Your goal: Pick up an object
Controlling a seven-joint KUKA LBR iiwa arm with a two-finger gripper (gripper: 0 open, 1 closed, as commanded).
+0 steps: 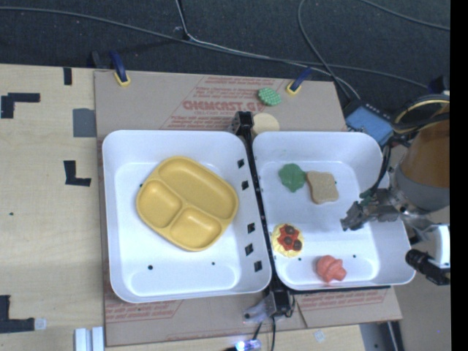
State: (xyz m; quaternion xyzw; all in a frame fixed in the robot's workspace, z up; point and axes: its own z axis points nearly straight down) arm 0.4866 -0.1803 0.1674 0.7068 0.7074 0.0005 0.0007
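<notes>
Nothing is lifted yet, so the whole pick is judged still to come; the claw sits low at the right side of the right bin, and whether it is wide or narrow cannot be told. Candidates lie to its left in that bin: a tan bread slice nearest, a green leafy piece beside it, a small pizza toy by the divider, a pink-orange toy at lower right; the left bin holds a yellow divided tray; nothing blocks the bread.
</notes>
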